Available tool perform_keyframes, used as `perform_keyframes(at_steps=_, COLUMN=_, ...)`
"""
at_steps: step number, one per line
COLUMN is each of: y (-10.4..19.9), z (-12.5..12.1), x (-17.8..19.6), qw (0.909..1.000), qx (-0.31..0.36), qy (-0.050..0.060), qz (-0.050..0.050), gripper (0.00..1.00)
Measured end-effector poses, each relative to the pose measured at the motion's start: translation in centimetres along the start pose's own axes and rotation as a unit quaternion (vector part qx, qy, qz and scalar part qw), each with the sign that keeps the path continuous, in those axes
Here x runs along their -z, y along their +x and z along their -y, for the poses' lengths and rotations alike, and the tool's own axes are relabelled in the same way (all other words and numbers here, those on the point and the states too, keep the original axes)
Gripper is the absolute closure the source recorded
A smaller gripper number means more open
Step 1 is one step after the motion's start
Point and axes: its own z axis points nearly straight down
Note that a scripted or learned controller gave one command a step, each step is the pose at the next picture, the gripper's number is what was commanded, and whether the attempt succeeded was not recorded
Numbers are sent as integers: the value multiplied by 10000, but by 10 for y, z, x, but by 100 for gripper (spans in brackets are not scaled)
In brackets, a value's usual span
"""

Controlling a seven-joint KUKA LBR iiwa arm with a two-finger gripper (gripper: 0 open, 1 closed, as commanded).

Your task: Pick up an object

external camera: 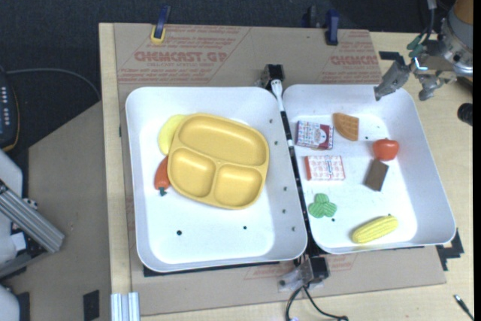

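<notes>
My gripper [408,87] hangs over the far right corner of the right bin [436,195], its two fingers spread apart with nothing between them. Inside that bin lie a red tomato [385,149], an orange wedge [346,125], a brown block [376,175], a red-and-white packet [314,134], a pink patterned card [325,168], a green leafy piece [322,207] and a yellow corn cob [374,228]. The tomato is the nearest of them, a short way in front of the gripper.
The left bin [146,222] holds a yellow divided plate [217,160], tilted over a yellow item [168,133] and a red-orange pepper [161,176]. Clamps [158,28] sit at the back edge of the bench. A black divider [287,143] runs between the bins.
</notes>
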Motion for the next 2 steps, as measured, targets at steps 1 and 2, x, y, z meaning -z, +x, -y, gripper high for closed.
perform_keyframes(at_steps=1, y=0, z=-2, x=5, qw=10000, qx=8, qy=-45, qz=9, gripper=0)
perform_keyframes(at_steps=2, y=-2, z=1, x=-59, qw=10000, qx=6, qy=-7, qz=0, gripper=0)
